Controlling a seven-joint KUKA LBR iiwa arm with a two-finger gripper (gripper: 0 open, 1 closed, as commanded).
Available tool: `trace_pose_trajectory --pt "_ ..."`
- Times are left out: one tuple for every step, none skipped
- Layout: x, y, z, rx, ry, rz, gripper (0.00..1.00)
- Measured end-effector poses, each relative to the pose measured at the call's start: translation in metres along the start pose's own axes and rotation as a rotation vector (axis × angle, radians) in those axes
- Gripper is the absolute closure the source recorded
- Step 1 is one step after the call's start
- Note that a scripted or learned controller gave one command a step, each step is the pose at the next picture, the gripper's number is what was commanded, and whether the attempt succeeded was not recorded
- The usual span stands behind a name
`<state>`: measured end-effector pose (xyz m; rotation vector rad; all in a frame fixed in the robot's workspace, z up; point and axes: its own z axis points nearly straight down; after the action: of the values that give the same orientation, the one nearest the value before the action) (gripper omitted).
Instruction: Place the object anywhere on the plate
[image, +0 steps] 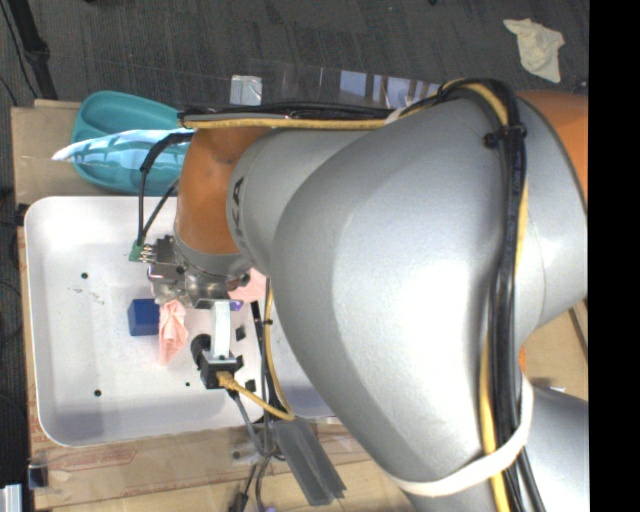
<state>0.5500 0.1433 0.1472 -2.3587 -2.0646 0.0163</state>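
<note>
While the pincer's (178, 300) grip cannot be told, the pink object (172, 330) lies touching beneath it.

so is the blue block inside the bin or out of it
Inside: the blue block sits on the white bin floor, beside a pink object.

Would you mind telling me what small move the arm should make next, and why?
Probably lift the gripper slightly, to reveal whether anything is held. It sits low in the white bin against the pink object, beside the blue block; the arm hides the rest, and I can make out no plate.
</note>
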Motion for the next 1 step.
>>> trace_pose_trajectory --pt "-0.0312 0.0550 -0.0340 -0.003 0.001 -0.064 1.00"
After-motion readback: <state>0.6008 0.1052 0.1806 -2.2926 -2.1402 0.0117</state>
